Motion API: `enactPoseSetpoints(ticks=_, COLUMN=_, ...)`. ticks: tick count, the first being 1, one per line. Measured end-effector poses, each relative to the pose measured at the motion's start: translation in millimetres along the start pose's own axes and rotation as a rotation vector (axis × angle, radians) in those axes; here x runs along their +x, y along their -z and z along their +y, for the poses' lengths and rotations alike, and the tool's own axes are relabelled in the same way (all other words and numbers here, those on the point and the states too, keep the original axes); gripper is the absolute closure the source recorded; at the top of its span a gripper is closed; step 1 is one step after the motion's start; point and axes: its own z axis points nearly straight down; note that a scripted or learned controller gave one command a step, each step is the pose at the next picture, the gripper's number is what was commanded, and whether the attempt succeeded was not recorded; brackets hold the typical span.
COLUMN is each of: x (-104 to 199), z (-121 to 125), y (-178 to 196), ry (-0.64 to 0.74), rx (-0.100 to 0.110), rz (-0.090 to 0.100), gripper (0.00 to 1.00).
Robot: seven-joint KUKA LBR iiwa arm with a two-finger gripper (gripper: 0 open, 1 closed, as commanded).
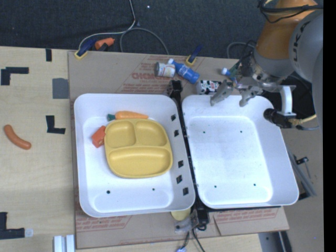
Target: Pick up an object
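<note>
**Two bins, nothing in hand yet**

The gripper (234, 95) hangs over the far rim of the right bin (239, 156), fingers spread, gripping nothing. The pickable things sit in the left bin (86, 156): yellow divided plate (138, 147), carrot (131, 115). This looks like the approach step; next comes a reach leftward. An orange piece (98, 136) is half hidden beneath the plate.

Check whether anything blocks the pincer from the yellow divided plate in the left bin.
Nothing visible stands between them. The pincer hovers open over the right bin's far rim; the yellow divided plate lies uncovered in the left bin, past the black-clipped divider.
</note>
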Motion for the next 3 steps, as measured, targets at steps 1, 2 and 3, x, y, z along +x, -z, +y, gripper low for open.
enactPoseSetpoints(ticks=1, x=1, z=-83, y=-149, ry=-0.004, rx=0.0, rz=-0.002, gripper=0.0)
enactPoseSetpoints(ticks=2, x=-2, z=-13, y=-113, ry=0.002, rx=-0.008, rz=-0.002, gripper=0.0)
enactPoseSetpoints(ticks=3, x=18, z=1, y=-145, ry=0.001, rx=-0.001, rz=-0.002, gripper=0.0)
